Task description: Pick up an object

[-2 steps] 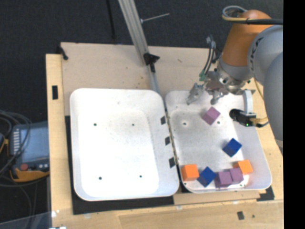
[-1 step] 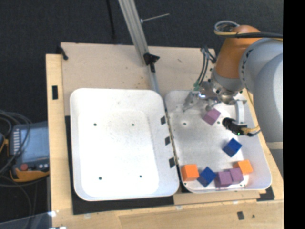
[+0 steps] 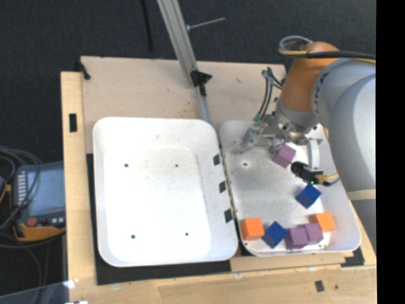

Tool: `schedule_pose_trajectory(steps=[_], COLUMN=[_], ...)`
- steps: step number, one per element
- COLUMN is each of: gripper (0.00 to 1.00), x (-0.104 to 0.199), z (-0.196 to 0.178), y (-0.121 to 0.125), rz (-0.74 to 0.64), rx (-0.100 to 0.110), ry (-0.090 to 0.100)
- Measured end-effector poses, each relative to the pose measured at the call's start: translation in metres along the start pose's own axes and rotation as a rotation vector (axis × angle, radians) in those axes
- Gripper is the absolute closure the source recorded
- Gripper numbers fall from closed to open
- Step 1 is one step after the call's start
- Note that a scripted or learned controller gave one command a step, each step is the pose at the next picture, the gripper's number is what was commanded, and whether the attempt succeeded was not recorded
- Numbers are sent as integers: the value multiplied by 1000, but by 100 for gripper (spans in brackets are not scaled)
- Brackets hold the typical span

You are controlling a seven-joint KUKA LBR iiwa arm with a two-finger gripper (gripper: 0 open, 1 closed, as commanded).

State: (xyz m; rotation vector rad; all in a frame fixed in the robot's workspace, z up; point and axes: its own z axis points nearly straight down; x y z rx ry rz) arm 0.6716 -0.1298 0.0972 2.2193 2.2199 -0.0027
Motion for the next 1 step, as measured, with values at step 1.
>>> schedule_pose_trajectory(steps=[1], gripper=[100], x=[-1], z=[-13], y=[1], rz=[1], rx=[-4], ry=[1])
